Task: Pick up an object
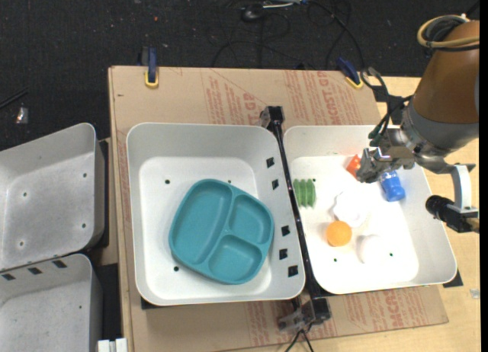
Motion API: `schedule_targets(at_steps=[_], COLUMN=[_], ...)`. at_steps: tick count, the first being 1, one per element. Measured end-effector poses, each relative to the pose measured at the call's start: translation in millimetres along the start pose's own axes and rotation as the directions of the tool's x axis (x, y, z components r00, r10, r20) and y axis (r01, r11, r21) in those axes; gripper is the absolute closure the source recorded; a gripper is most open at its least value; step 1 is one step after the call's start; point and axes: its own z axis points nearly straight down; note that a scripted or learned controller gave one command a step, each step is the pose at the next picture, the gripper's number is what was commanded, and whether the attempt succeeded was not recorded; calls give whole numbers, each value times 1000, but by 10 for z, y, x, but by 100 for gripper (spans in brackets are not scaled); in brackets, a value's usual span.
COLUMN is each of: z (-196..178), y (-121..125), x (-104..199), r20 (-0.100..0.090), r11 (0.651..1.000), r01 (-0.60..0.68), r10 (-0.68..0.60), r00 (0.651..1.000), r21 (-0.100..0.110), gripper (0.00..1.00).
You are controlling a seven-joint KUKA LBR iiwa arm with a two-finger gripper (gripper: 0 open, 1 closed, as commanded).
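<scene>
From the overhead camera I have the table (pixel 191 84) with two white bins side by side. The left bin (pixel 145 145) carries a teal divided plate (pixel 221 230), lying flat and well away from anything I am working on. The right bin (pixel 427 259) has the small pieces: a green ridged object (pixel 305 191) near its left wall, an orange ball (pixel 339 234) toward the middle, a white object (pixel 351 207) just above the ball and touching or nearly touching it, another white rounded piece (pixel 371 248) just right of the ball, a blue object (pixel 392 187) and an orange-red piece (pixel 352 164) at the upper part.

My arm comes in from the right, and the tool (pixel 375 166) sits low over the upper part of the right bin, between the orange-red piece and the blue object, close to both. From this angle I cannot tell whether it is released or clenched, and I see nothing clearly held in it.

I judge the nearest candidates to be the blue object and the orange-red piece. To do this step well I would commit to one of them, centre the tool squarely over it so the neighbour is not nudged, descend fully to the bin floor, close, then lift straight up and check for the object before moving away. The white pieces look low and harder to grip against the white floor, so I would leave them.
</scene>
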Motion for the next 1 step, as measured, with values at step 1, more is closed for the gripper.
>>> schedule_targets(at_steps=[1], z=[59], y=[-70], x=[619], r20=[-3], r11=[1000], r01=[6], r10=[-6], r00=[1000], r21=[7], gripper=[100])
